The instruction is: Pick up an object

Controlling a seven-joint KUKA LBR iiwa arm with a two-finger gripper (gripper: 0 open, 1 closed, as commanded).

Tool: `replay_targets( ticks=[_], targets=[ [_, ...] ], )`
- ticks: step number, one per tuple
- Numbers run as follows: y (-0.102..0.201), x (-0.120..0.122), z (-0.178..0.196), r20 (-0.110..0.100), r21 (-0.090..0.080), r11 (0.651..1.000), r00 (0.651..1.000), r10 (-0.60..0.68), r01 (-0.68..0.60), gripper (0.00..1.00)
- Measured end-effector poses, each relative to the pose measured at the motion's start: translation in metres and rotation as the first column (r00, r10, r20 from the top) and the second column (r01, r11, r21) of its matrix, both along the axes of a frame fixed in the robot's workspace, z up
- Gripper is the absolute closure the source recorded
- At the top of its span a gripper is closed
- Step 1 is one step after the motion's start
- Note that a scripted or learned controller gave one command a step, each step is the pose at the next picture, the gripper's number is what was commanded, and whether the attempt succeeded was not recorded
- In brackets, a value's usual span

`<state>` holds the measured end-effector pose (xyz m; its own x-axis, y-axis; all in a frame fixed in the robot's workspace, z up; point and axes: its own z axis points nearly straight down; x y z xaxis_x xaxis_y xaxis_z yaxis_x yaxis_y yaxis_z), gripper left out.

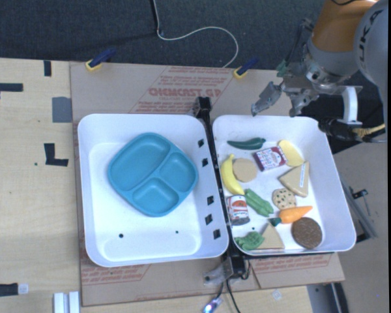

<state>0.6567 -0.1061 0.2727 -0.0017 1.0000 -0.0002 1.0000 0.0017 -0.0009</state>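
Lying in the right bin (pixel 332 175), the green chili (pixel 246 143) sits by the far rim, with banana (pixel 230 175) and cookie (pixel 244 169) just beside it. At its one o'clock hangs the gripper (pixel 281 102), fingers spread, gripping nothing, above the bin's far edge.

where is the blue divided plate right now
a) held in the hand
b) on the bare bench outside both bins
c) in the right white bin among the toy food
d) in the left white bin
d: the blue divided plastic plate lies flat in the left shallow white bin, while the toy food fills the right shallow white bin and the hand hangs above that bin's far edge.
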Motion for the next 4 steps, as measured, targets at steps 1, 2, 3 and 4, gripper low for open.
replay_targets(
  ticks=[1,2,3,4],
  targets=[
    [0.038,-0.034,-0.048,-0.007,0.001,1.0,1.0,0.001,-0.001,0.0],
    [0.108,-0.103,-0.033,-0.003,0.003,1.0,1.0,0.006,-0.006,0.0],
    [0.104,-0.101,-0.024,-0.003,0.001,1.0,1.0,0.002,-0.002,1.0],
    [0.104,-0.101,-0.025,-0.003,0.0,1.0,1.0,0.002,-0.002,0.0]
  ],
)
